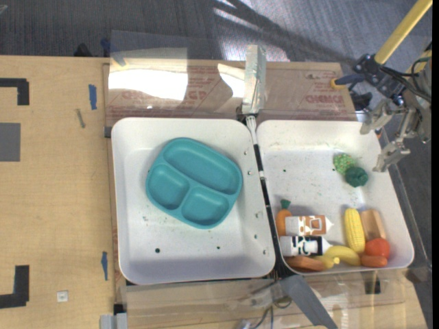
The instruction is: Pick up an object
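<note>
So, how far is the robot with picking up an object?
Nothing looks picked yet. The gripper hangs at the right bin's far right edge, beside the green broccoli toy, with nothing seen between its fingers. The corn and other toys lie in that bin. The whole grasp and lift remain.

setting: robotics lab test cell, not a home or kitchen. evidence: plywood desk (48, 204) with black tape corner marks (17, 91) and blue tape tabs (92, 96); two shallow white bins (130, 252) set side by side, clear taped sheeting (206, 88) along their far edge; toy plastic food (353, 228) heaped in the right bin, teal divided tray (195, 182) in the left; grey carpet floor (206, 12) beyond; hand (387, 139) with cabling at upper right.
</note>
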`<state>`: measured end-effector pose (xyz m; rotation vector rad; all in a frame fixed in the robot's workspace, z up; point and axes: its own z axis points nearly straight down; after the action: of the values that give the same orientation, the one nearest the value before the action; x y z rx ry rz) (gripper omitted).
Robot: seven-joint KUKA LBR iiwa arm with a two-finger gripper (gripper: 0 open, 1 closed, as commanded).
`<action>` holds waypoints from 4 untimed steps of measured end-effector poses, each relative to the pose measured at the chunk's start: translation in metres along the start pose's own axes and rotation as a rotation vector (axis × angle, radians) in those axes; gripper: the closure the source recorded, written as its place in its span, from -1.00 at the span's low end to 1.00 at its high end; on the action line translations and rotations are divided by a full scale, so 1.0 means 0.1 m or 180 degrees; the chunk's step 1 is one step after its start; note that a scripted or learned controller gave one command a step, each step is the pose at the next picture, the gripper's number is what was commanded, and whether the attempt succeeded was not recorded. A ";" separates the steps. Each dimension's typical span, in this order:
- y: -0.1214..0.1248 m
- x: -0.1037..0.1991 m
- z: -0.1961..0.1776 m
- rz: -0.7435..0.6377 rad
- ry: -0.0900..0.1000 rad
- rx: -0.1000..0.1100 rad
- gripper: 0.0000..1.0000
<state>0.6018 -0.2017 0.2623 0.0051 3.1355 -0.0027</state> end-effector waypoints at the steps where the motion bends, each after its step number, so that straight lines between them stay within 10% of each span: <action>1: -0.21 0.16 0.93 -0.0274 0.0036 -0.0016 -1.00; 2: 0.05 0.21 1.73 -0.0178 -0.0017 0.0002 -1.00; 3: 0.38 0.18 1.73 -0.0089 -0.0010 -0.0004 -1.00; 4: -0.21 1.11 1.70 -0.0601 -0.0011 -0.0005 -1.00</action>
<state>0.4918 -0.2225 0.0918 -0.2901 3.1187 -0.0010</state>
